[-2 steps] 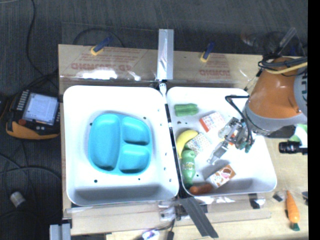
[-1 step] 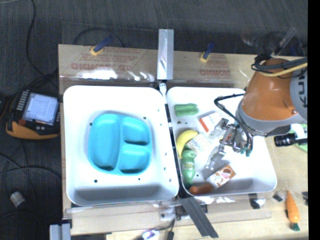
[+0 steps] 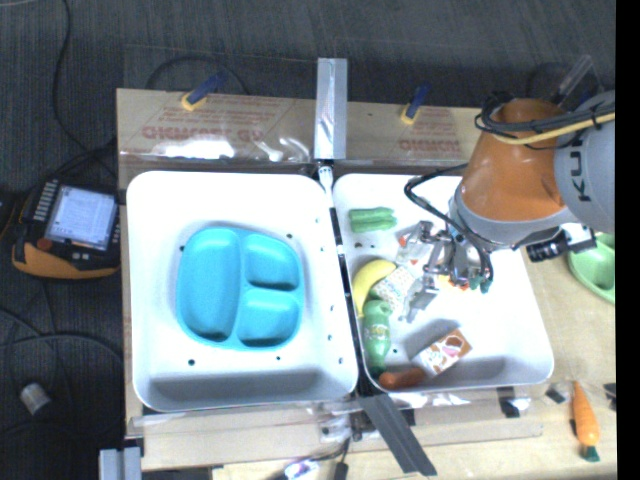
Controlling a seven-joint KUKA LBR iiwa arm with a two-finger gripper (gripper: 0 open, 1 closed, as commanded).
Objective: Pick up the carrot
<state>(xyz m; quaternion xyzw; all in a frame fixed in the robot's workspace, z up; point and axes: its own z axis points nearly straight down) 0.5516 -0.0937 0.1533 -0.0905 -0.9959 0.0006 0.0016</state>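
- A handheld device (image 3: 72, 226) with a lit screen lies on the dark floor, left of the bench.
- The left bin (image 3: 150, 208) holds a blue divided tray (image 3: 238, 286).
- The right bin (image 3: 520, 328) holds a green piece (image 3: 371, 219) near its far wall, a yellow fruit (image 3: 368, 276), a green bottle (image 3: 376, 330), a reddish piece (image 3: 402, 377) and a small brown carton (image 3: 443, 352).
- The gripper (image 3: 432, 268) hangs low over that clutter beside the yellow fruit; whether its fingers are spread or pinching cannot be told.
- The carrot (image 3: 584, 422) lies outside the bins, on the bench at the lower right.
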